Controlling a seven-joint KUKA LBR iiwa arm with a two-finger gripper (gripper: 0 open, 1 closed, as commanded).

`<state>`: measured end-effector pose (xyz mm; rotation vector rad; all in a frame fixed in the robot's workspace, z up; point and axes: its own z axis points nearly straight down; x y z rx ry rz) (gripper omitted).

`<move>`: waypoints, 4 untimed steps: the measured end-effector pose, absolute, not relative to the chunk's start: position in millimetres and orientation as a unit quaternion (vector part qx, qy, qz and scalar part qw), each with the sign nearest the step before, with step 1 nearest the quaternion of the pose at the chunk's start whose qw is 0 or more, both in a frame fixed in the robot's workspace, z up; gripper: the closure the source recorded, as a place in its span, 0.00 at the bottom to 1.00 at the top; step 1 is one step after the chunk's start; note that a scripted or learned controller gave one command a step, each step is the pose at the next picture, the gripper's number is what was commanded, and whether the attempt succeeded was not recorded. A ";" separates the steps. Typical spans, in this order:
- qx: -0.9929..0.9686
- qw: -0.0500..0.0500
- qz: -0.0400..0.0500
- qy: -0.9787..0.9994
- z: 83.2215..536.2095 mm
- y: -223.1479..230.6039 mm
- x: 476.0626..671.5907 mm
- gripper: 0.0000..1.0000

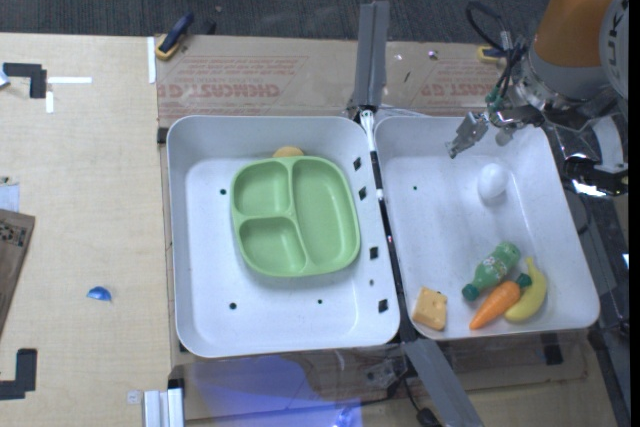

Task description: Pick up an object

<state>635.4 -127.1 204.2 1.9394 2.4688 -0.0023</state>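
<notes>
You've got the gripper (468, 137) hovering with jaws spread and empty over the right bin's (566, 205) back corner, pickables (carrot (494, 305), banana (531, 292), bottle (491, 271)) clustered at its front edge

Gripper (478, 127) positioned above right bin (560, 215) rear edge, nothing between its fingers; green tray (296, 215) (three compartments) occupies left bin (200, 245).

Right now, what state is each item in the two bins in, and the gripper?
Green tray: flat in left bin, right side up.
White egg: loose on right bin floor.
Green bottle: lying down.
Carrot: lying beside the bottle.
Banana: lying against the carrot.
Cheese wedge: resting near the front wall.
Gripper: above right bin's rear, holding nothing.
</notes>
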 end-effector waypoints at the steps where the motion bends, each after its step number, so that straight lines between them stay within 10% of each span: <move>1: 0.594 0.000 -0.001 0.804 149.1 -172.9 581.8 0.00; 2: 0.594 0.000 -0.001 0.804 158.1 -173.3 582.4 1.00; 3: 0.595 0.000 -0.001 0.804 158.0 -173.3 582.4 0.00; 4: 0.645 0.000 0.000 0.764 91.7 -196.5 555.5 0.00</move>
